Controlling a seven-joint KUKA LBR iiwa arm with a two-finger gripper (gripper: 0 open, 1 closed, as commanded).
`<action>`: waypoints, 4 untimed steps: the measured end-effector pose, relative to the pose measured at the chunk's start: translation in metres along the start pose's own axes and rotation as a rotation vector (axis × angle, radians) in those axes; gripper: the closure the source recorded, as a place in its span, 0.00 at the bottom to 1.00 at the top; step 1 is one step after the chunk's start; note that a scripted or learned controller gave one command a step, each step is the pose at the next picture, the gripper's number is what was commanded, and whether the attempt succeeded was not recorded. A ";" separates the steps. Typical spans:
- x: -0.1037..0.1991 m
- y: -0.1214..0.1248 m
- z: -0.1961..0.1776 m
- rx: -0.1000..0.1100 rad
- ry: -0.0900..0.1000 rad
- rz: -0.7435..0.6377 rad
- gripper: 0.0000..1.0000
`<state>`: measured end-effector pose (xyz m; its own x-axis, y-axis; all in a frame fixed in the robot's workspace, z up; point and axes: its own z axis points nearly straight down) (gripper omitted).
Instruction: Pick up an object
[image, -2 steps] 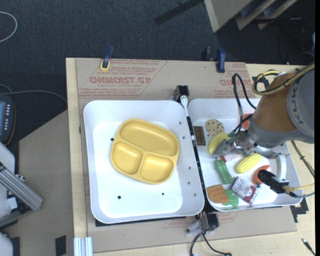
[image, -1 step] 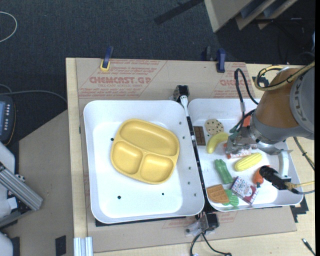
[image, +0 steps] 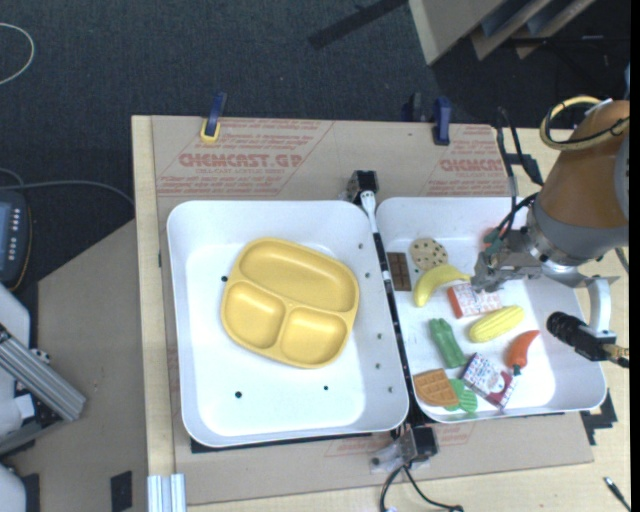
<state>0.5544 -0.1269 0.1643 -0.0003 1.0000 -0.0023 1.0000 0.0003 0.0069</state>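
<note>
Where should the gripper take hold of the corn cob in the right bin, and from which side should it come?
Probably across the middle of the corn cob, coming straight down from above. It lies flat and long, running left to right with a slight tilt, so the fingers should close across its narrow width. A red-and-white packet lies close at its upper left and the carrot at its lower right.

Glossy yellow plastic tray (image: 289, 301); smooth white plastic bins (image: 190, 300).

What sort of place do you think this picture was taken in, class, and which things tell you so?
Probably a robotics lab test bench: a robot arm reaches over two white bins, one holding a yellow divided plate, the other toy food such as a banana.
</note>
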 end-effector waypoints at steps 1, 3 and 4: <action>-0.004 0.003 -0.064 -0.002 0.000 -0.001 1.00; 0.053 -0.002 -0.051 0.010 0.006 -0.005 1.00; 0.056 -0.014 -0.057 0.009 0.004 -0.001 1.00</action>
<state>0.5395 -0.0708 0.2212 -0.0009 1.0000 0.0016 1.0000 0.0009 -0.0024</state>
